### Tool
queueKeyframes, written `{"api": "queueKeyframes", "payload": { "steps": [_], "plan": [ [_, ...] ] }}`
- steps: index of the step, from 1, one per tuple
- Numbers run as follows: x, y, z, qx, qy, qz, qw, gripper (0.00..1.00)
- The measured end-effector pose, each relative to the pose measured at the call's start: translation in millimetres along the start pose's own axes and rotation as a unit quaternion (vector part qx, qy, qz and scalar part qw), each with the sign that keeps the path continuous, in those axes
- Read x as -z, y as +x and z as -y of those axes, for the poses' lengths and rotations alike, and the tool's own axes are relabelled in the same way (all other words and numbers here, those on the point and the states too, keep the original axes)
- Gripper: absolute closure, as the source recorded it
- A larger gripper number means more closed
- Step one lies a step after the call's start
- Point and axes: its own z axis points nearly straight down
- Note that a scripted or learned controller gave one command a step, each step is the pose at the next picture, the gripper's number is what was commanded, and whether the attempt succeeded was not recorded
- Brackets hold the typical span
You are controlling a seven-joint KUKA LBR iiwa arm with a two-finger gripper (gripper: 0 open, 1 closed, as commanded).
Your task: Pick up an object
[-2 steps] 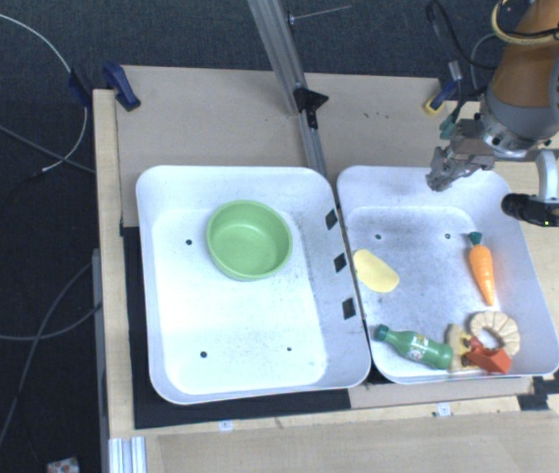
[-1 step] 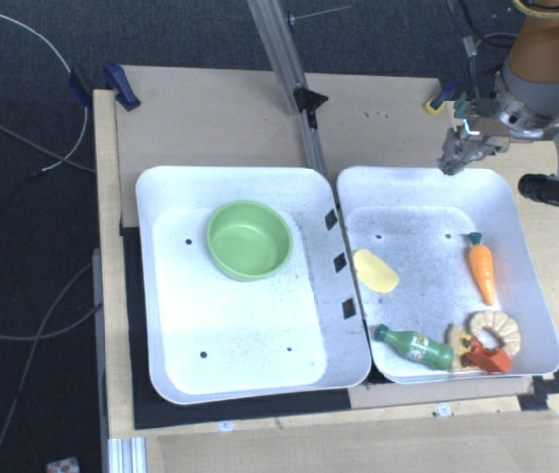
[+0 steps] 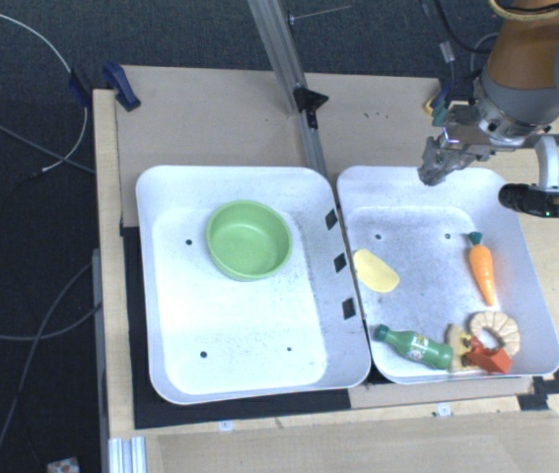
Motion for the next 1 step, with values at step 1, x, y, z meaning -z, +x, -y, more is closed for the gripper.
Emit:
{"api": "queueKeyframes", "payload": {
  "steps": [1],
  "plan": [
    [-0.2,55.5,32.7,0.0,0.002,0.0,1.0,1.0]
  ]
}}
